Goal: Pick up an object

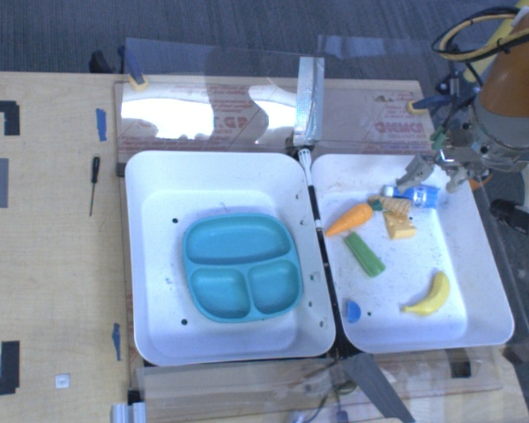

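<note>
So here's my view from above: two white bins side by side on the bench, and my claw (pixel 435 171) is hanging over the far right corner of the right bin (pixel 476 324), coming in from the right edge. Honestly I can't tell from this angle whether it's clenched or released, it's just a jumble of grey metal up there, and I don't see anything clearly sitting in it. Right by it there's a small blue-and-white thing (pixel 420 196), close enough that it might be touching, can't say. Just beside that is a tan wedge-looking block (pixel 398 218), and an orange carrot (pixel 349 219) lies slanted toward the divider between the bins. Below the carrot is a green stick (pixel 366 256), also on a slant. The yellow banana (pixel 428 295) is down near the front of the bin, well apart from my claw, and a little blue piece (pixel 353 310) sits at the front left corner. The left bin (pixel 150 192) holds a teal divided tray (pixel 242 266) with three compartments
</note>
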